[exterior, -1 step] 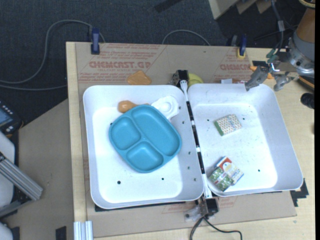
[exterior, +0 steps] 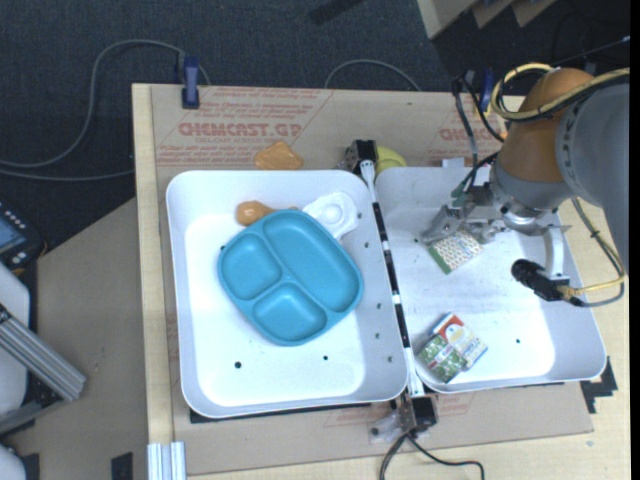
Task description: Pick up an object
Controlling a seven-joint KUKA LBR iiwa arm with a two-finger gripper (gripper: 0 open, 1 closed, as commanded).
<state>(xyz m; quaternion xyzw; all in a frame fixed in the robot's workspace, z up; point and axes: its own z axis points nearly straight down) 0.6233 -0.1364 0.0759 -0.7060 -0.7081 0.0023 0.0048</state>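
While the arm leans in from the right:
Gripper (exterior: 455, 230): low in the right bin (exterior: 570, 363), fingers pinching a speckled packet (exterior: 456, 253).
Other packet (exterior: 451, 348): near front rim.
Left bin (exterior: 200, 368): blue divided tray (exterior: 289, 277).
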